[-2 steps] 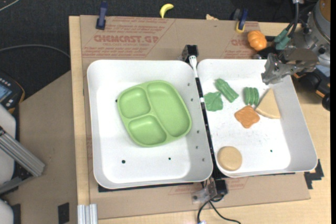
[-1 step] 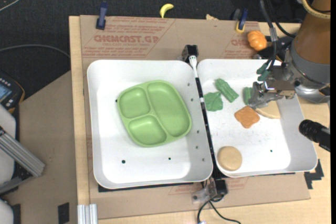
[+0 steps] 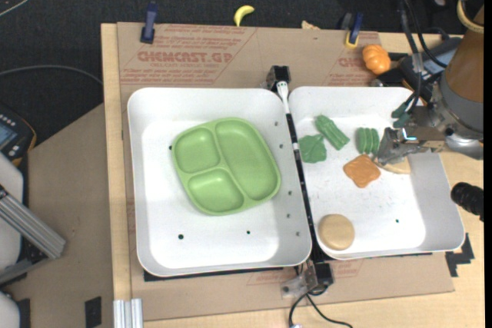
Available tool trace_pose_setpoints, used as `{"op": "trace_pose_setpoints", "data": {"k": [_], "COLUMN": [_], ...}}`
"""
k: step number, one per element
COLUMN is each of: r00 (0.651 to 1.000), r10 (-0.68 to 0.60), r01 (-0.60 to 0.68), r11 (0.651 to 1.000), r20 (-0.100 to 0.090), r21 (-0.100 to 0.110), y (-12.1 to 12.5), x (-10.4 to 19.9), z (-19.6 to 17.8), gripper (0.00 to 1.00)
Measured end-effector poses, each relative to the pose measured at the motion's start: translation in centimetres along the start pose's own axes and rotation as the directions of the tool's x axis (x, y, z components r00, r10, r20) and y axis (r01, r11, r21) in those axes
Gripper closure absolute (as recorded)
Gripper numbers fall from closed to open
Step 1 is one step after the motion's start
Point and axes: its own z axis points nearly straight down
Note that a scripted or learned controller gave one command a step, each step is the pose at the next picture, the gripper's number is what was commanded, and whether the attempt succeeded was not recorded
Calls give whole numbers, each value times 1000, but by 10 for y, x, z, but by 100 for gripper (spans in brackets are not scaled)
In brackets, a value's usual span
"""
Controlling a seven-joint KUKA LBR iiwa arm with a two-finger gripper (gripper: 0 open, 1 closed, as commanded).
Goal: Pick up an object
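The right bin (image 3: 430, 230) holds several toy foods. A green leafy piece (image 3: 312, 147) and a green pod (image 3: 332, 131) lie at its left. A ribbed green piece (image 3: 367, 140) sits near the middle, with an orange-brown chunk (image 3: 361, 170) just below it. A tan round bun (image 3: 336, 231) rests by the front edge. My gripper (image 3: 387, 148) hangs low over the right bin, right beside the ribbed green piece and just up and right of the orange-brown chunk. Nothing is visibly held.
The left bin (image 3: 154, 242) holds a green divided plate (image 3: 224, 164). A small orange toy (image 3: 376, 58) and a yellow banana (image 3: 244, 14) lie on the cardboard behind the bins, near blue clamps (image 3: 148, 23). Cables run along the bench's right side.
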Motion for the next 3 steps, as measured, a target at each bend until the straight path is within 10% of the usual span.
{"op": "trace_pose_setpoints", "data": {"k": [1,2,3], "r00": [1000,1000,1000], "r10": [-10,-9,5], "r01": [10,9,-5], "r11": [1000,1000,1000], "r20": [-3,-2,2], "r21": [3,-17,3], "y": [0,2,-1], "x": [55,83,3], "z": [64,-31,38], "gripper": [100,100,100]}}
